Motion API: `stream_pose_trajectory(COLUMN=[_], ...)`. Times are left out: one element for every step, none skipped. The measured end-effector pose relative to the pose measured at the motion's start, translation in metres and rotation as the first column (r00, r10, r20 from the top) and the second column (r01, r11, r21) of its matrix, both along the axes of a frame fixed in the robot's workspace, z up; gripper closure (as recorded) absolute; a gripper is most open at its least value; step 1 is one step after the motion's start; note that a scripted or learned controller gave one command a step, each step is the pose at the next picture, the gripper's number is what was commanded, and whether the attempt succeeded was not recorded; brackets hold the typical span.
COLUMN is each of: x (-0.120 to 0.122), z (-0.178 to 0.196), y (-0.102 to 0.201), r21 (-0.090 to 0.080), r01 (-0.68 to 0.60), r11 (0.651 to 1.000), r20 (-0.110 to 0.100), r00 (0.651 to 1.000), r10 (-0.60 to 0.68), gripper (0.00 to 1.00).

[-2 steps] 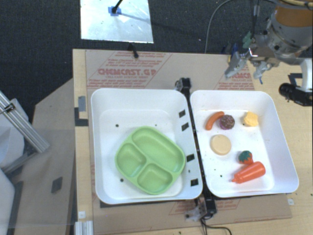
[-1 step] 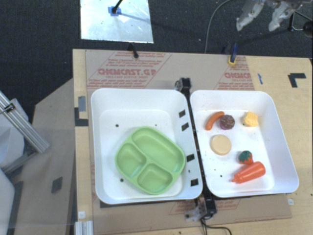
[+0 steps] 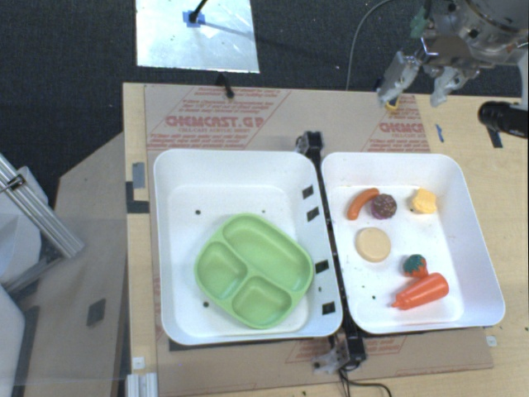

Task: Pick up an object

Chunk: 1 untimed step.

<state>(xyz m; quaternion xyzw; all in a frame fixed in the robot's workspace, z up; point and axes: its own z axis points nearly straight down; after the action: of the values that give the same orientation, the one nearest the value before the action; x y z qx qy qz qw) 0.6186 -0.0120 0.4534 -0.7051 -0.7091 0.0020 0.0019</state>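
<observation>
The two bins, the left bin (image 3: 178, 222) and the right bin (image 3: 463, 246), are plain white. In the left one lies a pale green divided plate (image 3: 253, 270). The right one holds an orange-red sausage (image 3: 361, 203), a dark maroon round piece (image 3: 383, 206), a yellow chunk (image 3: 424, 201), a cream-tan disc (image 3: 373, 244), a strawberry (image 3: 414, 265) of red with a dark green top, and an orange carrot (image 3: 421, 291). The board (image 3: 248, 118) under the bins is light tan with red lettering. Behind it, the floor mat (image 3: 66, 48) is dark blue-black, bearing a shiny silver sheet (image 3: 196, 23) with a small blue mark. The gripper (image 3: 418, 85) is silver-grey, with a yellow spot at one fingertip.
</observation>
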Motion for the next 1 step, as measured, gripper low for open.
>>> stream_pose_trajectory(x=[0.0263], z=[0.0871], y=[0.0391], r21=[0.000], r01=[-0.003], r11=[1.000], r20=[0.018], r00=[1.000], r10=[0.003], gripper=[0.00])
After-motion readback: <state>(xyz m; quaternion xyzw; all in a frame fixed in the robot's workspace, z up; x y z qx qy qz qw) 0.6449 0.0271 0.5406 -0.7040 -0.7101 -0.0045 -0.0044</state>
